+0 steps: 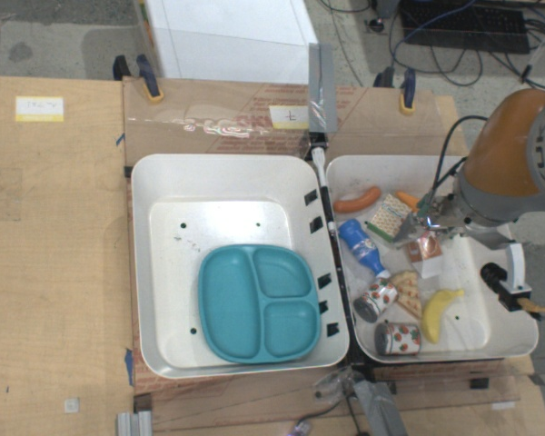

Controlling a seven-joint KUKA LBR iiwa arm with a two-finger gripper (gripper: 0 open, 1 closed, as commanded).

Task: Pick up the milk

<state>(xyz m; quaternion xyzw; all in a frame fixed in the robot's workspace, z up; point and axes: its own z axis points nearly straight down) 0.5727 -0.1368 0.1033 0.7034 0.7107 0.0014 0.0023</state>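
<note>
Two bins side by side: the left bin [145,243] has just a teal plate [254,302] with lots of bare floor around it, while the right bin [513,341] is crowded along its left half, with open room mostly toward its right wall. The milk [427,247] looks like a small brownish-white carton, tilted, sitting mid-bin in the right bin. It's hemmed in by a checkered box [387,216] and a blue bottle [361,248] to its left, with a banana [439,309] nearer the front. The arm [513,162] leans in from the right, and the gripper [433,218] sits right over the carton's top edge. Can't tell whether it's open or clamped.
</note>
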